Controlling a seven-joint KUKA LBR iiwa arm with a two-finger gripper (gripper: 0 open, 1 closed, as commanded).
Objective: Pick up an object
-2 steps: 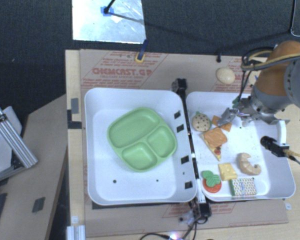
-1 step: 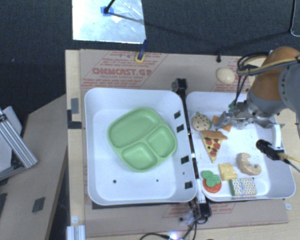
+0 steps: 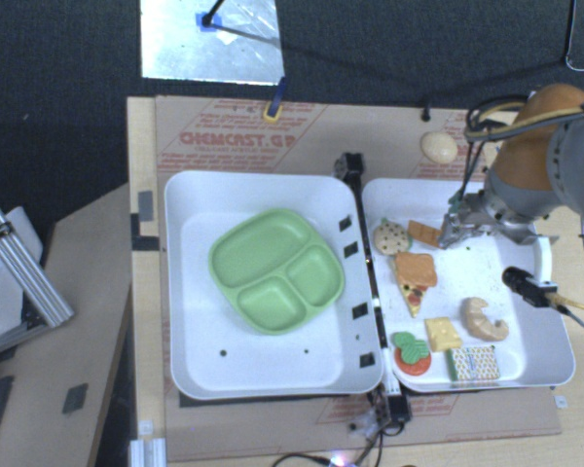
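The arm (image 3: pixel 565 163) is a rounded grey body with a broad orange band (image 3: pixel 540 129) wrapped above the wrist. Thin dark and yellowish cables (image 3: pixel 487 115) loop beside the band. The gripper (image 3: pixel 457 227) is a small metallic grey unit with angular, darker edges.

I work in a robotics lab: two shallow white plastic bins (image 3: pixel 190 261) sit clamped on a brown cardboard-covered bench (image 3: pixel 234 129), toy food for my practice, loose black cables (image 3: pixel 311 61), an aluminium frame (image 3: pixel 19 270) alongside.
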